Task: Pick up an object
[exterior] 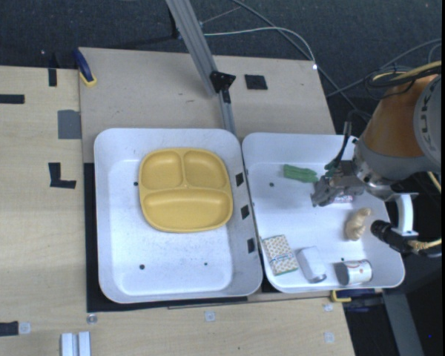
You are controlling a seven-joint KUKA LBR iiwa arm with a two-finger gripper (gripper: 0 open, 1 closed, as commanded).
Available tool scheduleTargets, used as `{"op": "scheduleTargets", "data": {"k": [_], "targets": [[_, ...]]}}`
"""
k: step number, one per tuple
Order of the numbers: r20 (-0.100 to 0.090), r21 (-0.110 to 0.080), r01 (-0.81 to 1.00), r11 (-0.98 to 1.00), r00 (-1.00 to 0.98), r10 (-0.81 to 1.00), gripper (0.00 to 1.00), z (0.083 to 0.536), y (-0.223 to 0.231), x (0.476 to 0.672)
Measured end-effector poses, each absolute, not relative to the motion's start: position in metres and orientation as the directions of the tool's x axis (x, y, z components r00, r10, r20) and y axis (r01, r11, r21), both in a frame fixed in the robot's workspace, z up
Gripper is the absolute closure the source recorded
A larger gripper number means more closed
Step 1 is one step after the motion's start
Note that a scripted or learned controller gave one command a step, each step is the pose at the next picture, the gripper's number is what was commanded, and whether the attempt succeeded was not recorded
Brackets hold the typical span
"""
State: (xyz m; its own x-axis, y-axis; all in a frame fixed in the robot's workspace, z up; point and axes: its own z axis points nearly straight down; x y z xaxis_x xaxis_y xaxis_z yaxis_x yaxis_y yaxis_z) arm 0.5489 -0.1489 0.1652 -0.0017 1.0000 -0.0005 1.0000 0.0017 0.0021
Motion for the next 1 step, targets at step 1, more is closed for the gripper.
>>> {"op": "scheduleTargets", "data": {"k": [1], "targets": [[-0.002, 0.004, 1.0, 0.001, -0.001, 1.0, 1.0, 0.2191, -0.1571, 0.5561]]}}
